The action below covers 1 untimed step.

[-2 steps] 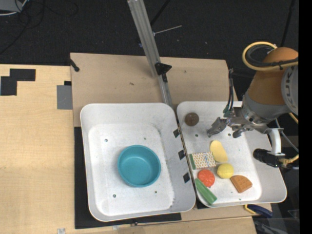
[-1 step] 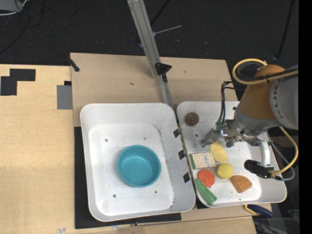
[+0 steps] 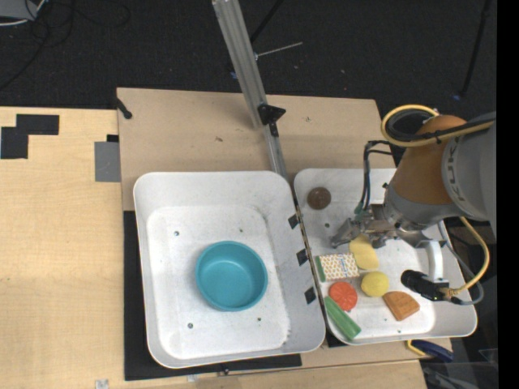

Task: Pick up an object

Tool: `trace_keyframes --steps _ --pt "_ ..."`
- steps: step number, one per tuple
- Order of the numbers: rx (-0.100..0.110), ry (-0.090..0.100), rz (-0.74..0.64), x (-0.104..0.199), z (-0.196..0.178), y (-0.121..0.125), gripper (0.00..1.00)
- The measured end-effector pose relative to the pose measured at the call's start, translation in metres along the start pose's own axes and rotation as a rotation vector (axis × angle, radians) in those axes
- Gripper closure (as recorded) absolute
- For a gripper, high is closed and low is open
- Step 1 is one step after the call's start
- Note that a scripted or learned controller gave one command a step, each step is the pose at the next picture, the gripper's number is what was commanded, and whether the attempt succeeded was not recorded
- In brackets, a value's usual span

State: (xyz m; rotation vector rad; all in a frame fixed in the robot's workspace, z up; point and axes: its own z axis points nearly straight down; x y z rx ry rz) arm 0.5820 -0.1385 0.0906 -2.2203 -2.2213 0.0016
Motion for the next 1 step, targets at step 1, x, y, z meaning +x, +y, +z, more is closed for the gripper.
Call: trace_keyframes --steps 1 --pt "-0.003 -0.001 0.002 -0.0013 -0.0117 0.0007 1.0"
